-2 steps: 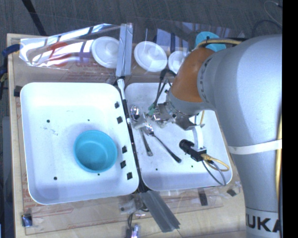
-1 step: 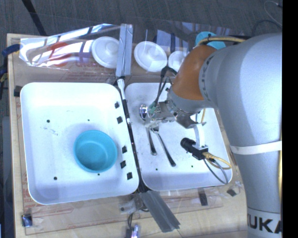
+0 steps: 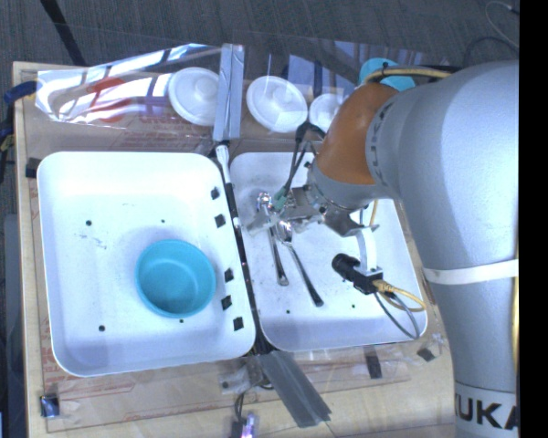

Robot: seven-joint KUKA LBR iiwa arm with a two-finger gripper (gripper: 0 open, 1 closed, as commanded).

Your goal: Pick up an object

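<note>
Wooden bench [image 3: 119,395] over dark floor. Left bin [image 3: 73,336], frame centre-left, holds a blue bowl [image 3: 175,277], the only visible candidate. Right bin [image 3: 347,331]: gripper [image 3: 294,279] with thin fingers spread apart, gripping nothing. Risk: closing here catches only air, bowl sits well apart.

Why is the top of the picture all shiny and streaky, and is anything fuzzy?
In the camera view, light glares off a clear panel behind the bins, making bright streaks; the big grey arm near the camera looks soft and blurry; the blue bowl in the left bin looks sharp with a faint shadow.
</note>
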